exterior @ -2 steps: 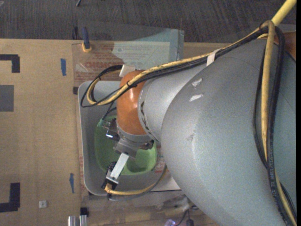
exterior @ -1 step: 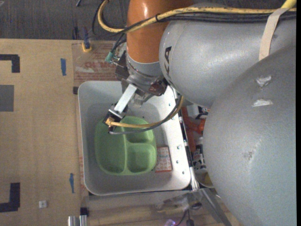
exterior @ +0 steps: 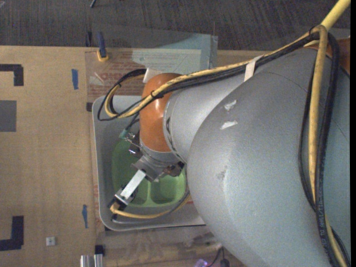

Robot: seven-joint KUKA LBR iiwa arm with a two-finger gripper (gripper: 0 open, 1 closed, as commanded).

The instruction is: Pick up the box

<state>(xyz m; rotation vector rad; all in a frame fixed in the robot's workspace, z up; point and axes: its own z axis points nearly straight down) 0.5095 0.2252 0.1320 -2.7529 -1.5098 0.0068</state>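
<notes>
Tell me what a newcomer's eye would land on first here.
The bulky grey robot arm takes up the right side of the view, and its orange band sits near the middle. Under the wrist, a light green plastic tray with compartments lies in the shallow white bin, left of centre.

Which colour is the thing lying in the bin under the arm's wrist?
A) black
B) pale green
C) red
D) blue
B: a pale green tray lies in the white bin, below the arm's orange band.
</notes>
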